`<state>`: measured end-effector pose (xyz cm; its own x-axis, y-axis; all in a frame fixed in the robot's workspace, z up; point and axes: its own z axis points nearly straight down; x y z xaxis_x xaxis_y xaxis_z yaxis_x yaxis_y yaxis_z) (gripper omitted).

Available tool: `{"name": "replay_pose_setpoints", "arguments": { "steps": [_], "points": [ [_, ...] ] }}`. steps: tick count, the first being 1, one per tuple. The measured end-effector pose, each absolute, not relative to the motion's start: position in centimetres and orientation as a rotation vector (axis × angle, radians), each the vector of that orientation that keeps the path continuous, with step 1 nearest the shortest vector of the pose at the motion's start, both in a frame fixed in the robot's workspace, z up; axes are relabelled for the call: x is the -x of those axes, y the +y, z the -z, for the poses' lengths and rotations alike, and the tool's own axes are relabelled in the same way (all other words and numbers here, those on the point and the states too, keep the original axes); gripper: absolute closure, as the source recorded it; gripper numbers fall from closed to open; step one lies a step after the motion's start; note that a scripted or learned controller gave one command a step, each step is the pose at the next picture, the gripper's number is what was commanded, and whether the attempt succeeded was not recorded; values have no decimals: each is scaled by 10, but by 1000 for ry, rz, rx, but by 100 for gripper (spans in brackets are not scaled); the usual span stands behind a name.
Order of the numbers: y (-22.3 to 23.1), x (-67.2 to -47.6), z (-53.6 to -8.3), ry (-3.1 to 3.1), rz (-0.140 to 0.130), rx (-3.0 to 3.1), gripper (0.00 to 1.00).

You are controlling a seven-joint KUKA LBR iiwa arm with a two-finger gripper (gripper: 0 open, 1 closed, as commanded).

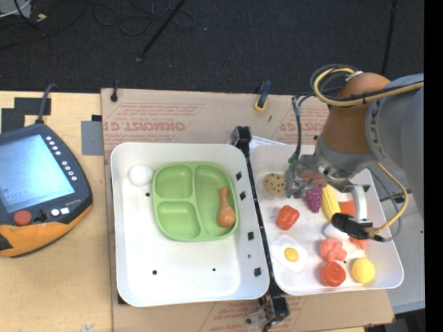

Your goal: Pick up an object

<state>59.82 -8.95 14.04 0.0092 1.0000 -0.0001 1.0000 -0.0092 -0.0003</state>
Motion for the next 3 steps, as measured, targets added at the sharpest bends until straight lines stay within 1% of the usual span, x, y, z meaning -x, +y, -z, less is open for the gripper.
{"name": "replay_pose_setpoints", "arguments": {
  "steps": [2,3],
  "points": [
    [-100,-598,-230,-2224,2,2221,100],
    [-45,-618,-228,-2225,1,2215,100]
  ]
}}
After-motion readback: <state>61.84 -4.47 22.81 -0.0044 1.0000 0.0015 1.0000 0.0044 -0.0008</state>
